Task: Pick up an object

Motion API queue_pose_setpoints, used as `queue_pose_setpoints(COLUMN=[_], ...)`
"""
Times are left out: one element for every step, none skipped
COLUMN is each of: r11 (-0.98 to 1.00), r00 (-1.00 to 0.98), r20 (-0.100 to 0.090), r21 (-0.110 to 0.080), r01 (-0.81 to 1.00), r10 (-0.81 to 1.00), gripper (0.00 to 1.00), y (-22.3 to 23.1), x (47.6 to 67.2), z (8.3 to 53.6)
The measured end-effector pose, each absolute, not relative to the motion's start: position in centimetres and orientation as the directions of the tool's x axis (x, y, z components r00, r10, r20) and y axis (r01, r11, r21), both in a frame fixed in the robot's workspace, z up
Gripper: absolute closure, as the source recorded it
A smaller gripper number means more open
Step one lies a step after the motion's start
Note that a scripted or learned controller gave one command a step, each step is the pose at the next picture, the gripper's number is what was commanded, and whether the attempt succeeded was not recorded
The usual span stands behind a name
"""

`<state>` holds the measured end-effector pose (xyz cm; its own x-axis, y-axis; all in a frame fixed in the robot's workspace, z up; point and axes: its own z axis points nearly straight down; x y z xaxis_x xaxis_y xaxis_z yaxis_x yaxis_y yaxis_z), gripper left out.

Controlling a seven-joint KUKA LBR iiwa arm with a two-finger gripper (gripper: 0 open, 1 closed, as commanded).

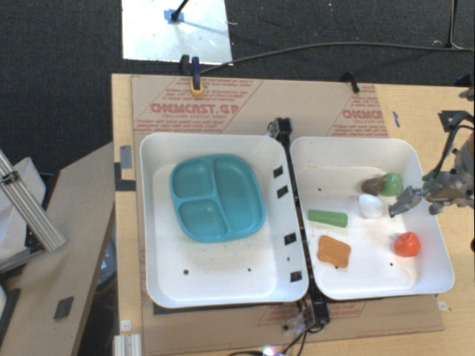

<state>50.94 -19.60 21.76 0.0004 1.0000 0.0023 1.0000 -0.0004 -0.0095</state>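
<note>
Right now the gripper [404, 201] hangs at the right side of the frame, over the right bin [349, 148], reaching in from the right edge. One grey finger [407, 197] slants down to the left, its tip just beside the white object [370, 205]; whether the fingers stand wide or narrow I cannot tell, since the second finger does not separate from the wrist hardware behind it. Nothing can be made out between them, so I judge that no object is held yet.

Loose pieces are scattered in the right bin: a green rounded piece [392, 183] touching a brown piece [372, 187] toward the upper right, the white object just below them, a green bar [327, 217] near the bin's left wall, an orange flat piece [334, 251] lower down, and a red-orange rounded piece [406, 245] at the lower right. The left bin [159, 199] holds a teal divided plate [217, 197] lying flat.

As for the step in hand, it looks like the approach, with the arm positioned over the cluster but not committed to a grasp. The white object seems the likeliest target, being nearest the fingertip. The next move probably calls for centring over it, descending with the fingers astride it, and closing without nudging the brown and green neighbours, which sit close enough to interfere.
</note>
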Motion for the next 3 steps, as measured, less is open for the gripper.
queue_pose_setpoints(r11=[0.003, 0.002, 0.001], r00=[-0.003, -0.002, -0.001], r20=[-0.001, 0.001, 0.000], r21=[0.001, -0.002, 0.000], r01=[1.000, 1.000, 1.000], r10=[1.000, 1.000, 1.000], gripper=[0.00, 0.00, 0.00], y=[-19.6, -19.1, -19.8], x=[51.2, 51.9, 52.0], z=[22.3, 16.4, 10.6])
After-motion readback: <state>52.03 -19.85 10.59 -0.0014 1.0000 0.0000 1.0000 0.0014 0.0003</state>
